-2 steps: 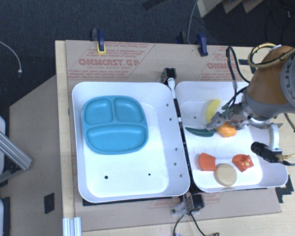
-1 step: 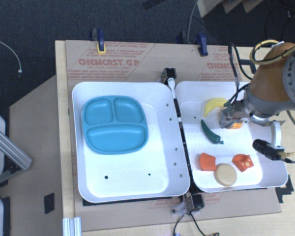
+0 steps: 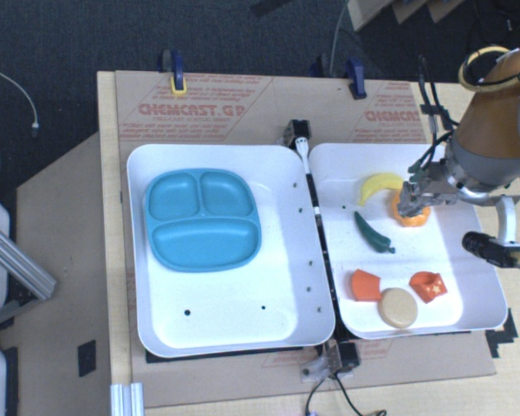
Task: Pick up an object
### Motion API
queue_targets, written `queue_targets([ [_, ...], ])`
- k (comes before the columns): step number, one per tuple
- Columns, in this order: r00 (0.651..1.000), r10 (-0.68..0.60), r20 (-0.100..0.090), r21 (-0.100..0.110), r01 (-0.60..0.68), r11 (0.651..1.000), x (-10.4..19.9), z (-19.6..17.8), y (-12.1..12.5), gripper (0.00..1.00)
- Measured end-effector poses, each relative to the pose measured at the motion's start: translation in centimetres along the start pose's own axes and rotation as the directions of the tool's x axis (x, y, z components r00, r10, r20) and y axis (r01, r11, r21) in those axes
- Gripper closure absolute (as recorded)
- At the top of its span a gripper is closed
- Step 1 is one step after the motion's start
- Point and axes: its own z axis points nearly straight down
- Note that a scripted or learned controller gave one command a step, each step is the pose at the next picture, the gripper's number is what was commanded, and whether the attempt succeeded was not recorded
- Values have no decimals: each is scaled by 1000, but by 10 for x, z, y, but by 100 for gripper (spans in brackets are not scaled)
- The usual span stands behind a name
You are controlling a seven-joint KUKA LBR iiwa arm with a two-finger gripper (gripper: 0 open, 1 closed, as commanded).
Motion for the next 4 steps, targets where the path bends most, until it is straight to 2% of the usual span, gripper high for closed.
queue_targets([
  [1,1000,0,1,-2,0,1000,0,-43,3,100],
  [2,1000,-1,1,-4,1,1000,2,-102,14,100],
  [3,1000,-4,-4,7,4,1000,54,-101,-8,100],
  [4,1000,-5,-5,9,5,1000,111,-83,-23,100],
])
